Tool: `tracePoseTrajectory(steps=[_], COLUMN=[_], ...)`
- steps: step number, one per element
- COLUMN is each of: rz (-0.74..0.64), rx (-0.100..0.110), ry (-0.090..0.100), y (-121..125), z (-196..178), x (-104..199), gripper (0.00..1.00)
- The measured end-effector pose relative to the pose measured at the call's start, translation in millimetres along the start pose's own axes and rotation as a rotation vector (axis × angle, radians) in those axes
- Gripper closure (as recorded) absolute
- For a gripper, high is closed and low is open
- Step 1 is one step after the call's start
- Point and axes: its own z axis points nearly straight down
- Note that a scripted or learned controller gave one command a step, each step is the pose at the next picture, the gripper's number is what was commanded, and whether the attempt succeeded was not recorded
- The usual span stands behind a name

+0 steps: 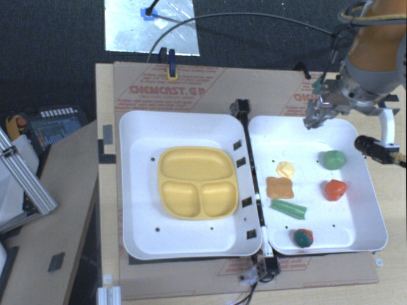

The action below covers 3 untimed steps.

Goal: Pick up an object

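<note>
Claw state on the two-finger gripper [313,121] can't be told; the round green plastic lump [332,159], at its 5 o'clock, is best approached from straight above.

A robotics lab: two white bins [191,122] clamped on a cardboard-covered bench [203,84], loose cables [254,19] at twelve o'clock, aluminium framing [25,176] at nine o'clock.

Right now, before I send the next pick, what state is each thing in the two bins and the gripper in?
gripper: raised over right bin's far edge, holding nothing visible
yellow tray: flat in left bin, compartments bare
green ball: loose, right bin
red piece: loose, right bin
orange piece: lying flat
green stick: lying flat
pale yellow piece: loose, beside orange piece
</note>
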Motion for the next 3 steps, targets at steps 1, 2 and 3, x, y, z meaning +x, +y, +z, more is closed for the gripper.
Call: tracePoseTrajectory(steps=[1, 2, 3], rz=[0.001, 0.000, 0.000], rx=[0.000, 0.001, 0.002], ry=[-0.001, 0.001, 0.000], y=[-2.9, -5.6, -23.7], z=[5.0, 22.4, 40.2], x=[43.8, 102.4, 155.5], gripper=[1.00, 1.00, 1.00])
